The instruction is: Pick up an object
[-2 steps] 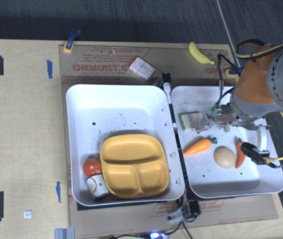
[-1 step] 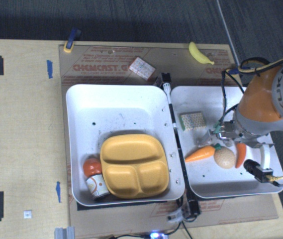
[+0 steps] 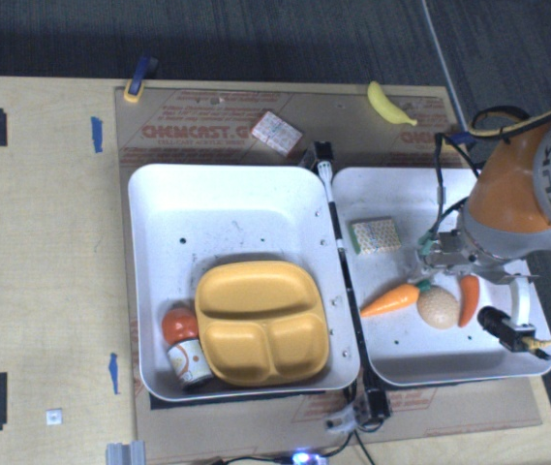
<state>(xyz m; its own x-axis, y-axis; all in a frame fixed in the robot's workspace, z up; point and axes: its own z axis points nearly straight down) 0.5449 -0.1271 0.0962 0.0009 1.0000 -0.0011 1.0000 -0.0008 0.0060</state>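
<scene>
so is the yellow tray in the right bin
No, the yellow tray lies in the left bin, beside a small can.

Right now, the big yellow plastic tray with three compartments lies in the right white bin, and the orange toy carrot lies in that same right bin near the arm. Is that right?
Not quite. The camera view shows the big yellow plastic three-compartment tray lying in the left white bin, not the right one. The orange toy carrot does lie in the right white bin, near the arm.
</scene>
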